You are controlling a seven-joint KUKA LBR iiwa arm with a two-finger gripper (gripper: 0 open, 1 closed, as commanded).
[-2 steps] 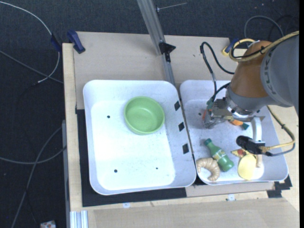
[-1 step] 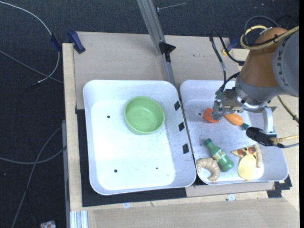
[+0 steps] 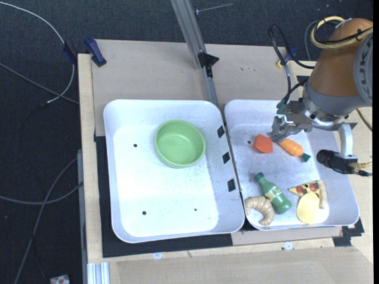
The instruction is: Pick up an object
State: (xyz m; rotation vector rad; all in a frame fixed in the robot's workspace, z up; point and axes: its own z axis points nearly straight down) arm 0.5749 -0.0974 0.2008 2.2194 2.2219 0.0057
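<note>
In the right bin (image 3: 337, 218) lie a red-orange piece (image 3: 263, 145), an orange carrot with a green tip (image 3: 292, 148), a green bottle (image 3: 274, 194), a croissant (image 3: 261, 209), a pizza slice (image 3: 307, 189) and a yellow round piece (image 3: 310, 209). My gripper (image 3: 283, 129) hangs low over the bin's far part, just above the carrot and to the right of the red-orange piece. Nothing shows between its fingers.
A green bowl (image 3: 180, 142) sits in the far part of the left bin (image 3: 136, 218). A slanted metal pole (image 3: 190, 28) rises behind the bins. Black clips (image 3: 227, 157) line the seam between the bins. Cables trail beside the arm at the right.
</note>
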